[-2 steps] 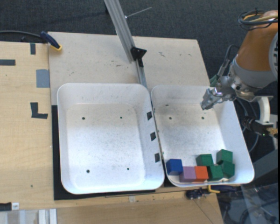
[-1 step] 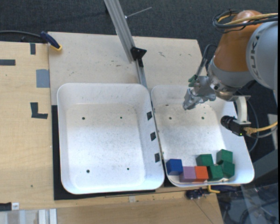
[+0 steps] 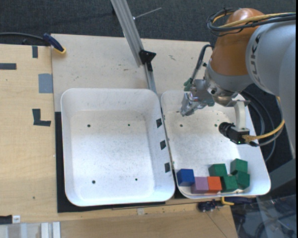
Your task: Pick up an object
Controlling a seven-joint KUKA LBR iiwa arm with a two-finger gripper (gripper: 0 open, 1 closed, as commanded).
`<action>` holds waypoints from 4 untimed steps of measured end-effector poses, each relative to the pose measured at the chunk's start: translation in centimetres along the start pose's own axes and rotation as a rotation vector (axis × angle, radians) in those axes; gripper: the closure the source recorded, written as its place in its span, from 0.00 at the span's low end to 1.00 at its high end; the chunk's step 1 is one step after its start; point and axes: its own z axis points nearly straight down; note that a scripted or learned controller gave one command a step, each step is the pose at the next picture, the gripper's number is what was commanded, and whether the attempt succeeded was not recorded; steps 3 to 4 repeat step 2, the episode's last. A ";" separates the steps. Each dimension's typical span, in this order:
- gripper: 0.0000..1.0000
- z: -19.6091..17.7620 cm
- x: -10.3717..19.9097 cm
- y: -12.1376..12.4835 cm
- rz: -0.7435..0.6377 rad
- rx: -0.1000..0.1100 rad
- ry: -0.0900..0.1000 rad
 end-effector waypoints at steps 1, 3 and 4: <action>1.00 -0.4 6.0 0.1 -0.002 0.000 0.001; 1.00 0.1 10.4 0.7 0.000 0.001 -0.001; 1.00 0.1 10.4 0.7 0.000 0.001 -0.001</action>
